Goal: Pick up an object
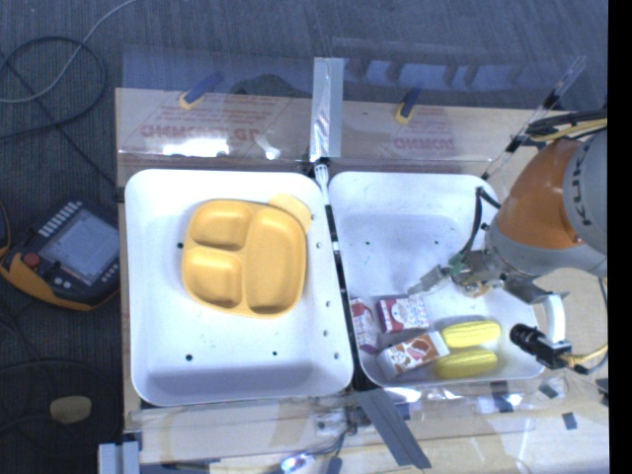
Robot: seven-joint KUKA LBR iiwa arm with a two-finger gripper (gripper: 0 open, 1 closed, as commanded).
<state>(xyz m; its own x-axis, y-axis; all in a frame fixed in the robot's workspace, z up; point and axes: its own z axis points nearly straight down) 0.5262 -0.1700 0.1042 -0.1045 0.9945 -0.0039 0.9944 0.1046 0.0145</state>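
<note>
In the right bin (pixel 395 200), along the front wall, lie two yellow oblong pieces (pixel 470 334) (pixel 464 364), one above the other. To their left are two red-and-white packets (pixel 403 314) (pixel 415 351), with a third (pixel 361 324) against the bin's left wall. My gripper (pixel 456 271) hangs low over the right bin, just above and right of the upper packet and just behind the upper yellow piece. Nothing is visibly held. The grey arm with its orange band (pixel 533 210) comes in from the right.
The left bin (pixel 158 354) holds a yellow divided plate (pixel 245 255) with a small pale yellow item (pixel 289 205) at its back right corner. A shared wall (pixel 334 265) separates the bins. A pendant (pixel 69 255) lies on the floor at left.
</note>
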